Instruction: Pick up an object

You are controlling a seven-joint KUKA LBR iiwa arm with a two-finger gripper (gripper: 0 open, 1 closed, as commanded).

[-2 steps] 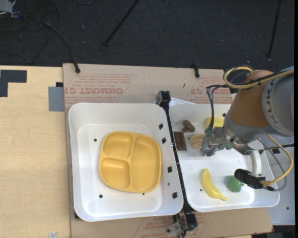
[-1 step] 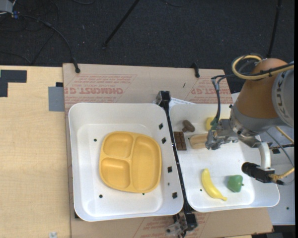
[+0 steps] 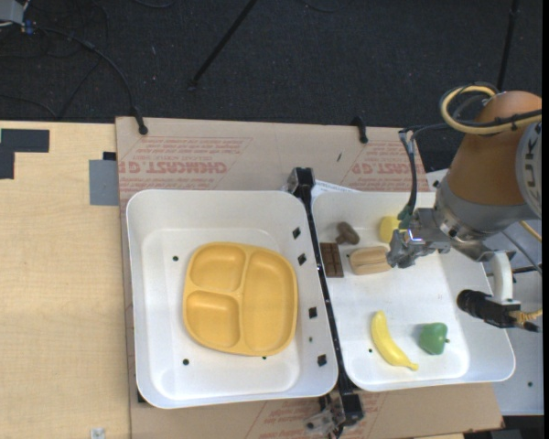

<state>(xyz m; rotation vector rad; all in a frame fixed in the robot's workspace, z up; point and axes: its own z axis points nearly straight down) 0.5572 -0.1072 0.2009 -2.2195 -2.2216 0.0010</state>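
Observation:
The right bin (image 3: 476, 364) holds a yellow banana (image 3: 390, 340), a green pepper (image 3: 432, 337), a tan block (image 3: 369, 261), a small brown piece (image 3: 348, 233), a dark brown bar (image 3: 329, 259) and a yellow item (image 3: 388, 228) partly hidden by the arm. My gripper (image 3: 401, 250) hangs low over the bin, right beside the tan block's right end and just below the yellow item. Nothing shows between its fingers.
The left bin (image 3: 156, 245) carries a yellow divided plate (image 3: 241, 298). A black divider (image 3: 313, 273) runs between the two bins. The grey and orange arm (image 3: 489, 167) and a cable loop occupy the right side above the bin. Cardboard lies under both bins.

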